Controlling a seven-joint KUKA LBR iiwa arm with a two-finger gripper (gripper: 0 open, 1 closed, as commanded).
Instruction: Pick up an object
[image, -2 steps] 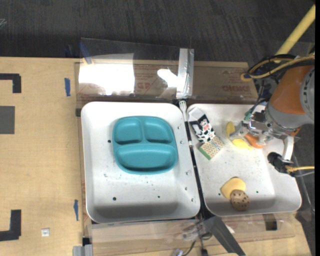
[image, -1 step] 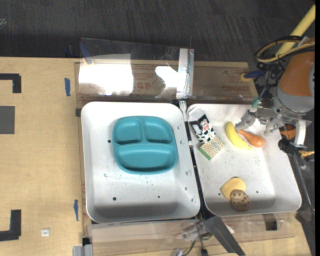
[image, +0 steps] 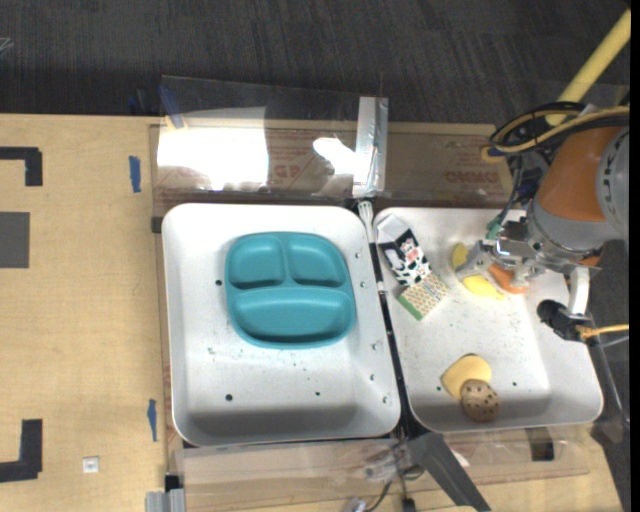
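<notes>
Below, wooden bench (image: 80, 300), apparently dark carpet (image: 300, 40)

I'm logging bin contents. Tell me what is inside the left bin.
The left bin holds one teal divided plate, three compartments, nothing in them. Dark specks dot the bare floor. Whatever lies beneath the plate is covered.

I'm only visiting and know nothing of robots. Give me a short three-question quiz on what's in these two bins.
1. True or false: the teal divided plate lies in the left bin.
2. Which lies nearest the right bin's front edge? A: cow-print carton; B: yellow cup with brown ball; C: yellow piece
3. Fill in: the gripper hangs over the ___ bin.

Key: 1 true; 2 B; 3 right.
</notes>
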